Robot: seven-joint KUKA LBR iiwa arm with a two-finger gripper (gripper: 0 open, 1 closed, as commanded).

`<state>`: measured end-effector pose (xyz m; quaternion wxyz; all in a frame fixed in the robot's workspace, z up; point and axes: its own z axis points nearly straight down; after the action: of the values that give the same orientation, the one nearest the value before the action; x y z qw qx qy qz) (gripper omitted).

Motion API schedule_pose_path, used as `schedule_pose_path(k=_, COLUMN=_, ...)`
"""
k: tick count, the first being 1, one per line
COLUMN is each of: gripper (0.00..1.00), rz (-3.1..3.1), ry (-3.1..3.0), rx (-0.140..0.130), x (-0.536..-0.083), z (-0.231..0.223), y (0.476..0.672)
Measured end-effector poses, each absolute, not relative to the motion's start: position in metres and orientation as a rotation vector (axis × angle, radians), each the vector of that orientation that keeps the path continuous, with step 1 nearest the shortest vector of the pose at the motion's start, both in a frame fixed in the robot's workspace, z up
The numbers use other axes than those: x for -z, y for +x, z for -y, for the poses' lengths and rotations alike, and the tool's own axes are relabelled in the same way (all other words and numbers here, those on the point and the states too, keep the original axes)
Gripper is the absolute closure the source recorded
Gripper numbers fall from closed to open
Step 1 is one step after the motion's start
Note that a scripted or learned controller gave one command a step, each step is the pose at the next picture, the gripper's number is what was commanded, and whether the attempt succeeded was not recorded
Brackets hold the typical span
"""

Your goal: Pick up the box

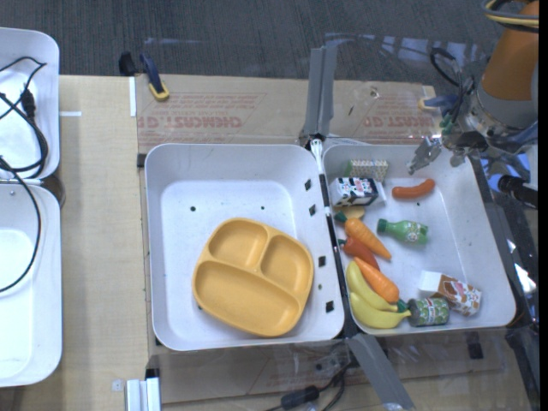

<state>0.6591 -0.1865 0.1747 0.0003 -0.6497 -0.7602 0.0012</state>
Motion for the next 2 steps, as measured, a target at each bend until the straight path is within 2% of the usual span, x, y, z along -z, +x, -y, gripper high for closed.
schedule_pose_path(k=1, gripper=0.0, rz=2.456, ry=-1.979, rx=0.014, x=-0.0991, z=0.1484, y=0.6109)
schedule_pose_path(k=2, gripper=1.0, rz=2.451, ry=-1.983, rx=0.012, x=-0.1059, z=0.1499, y=0.6106)
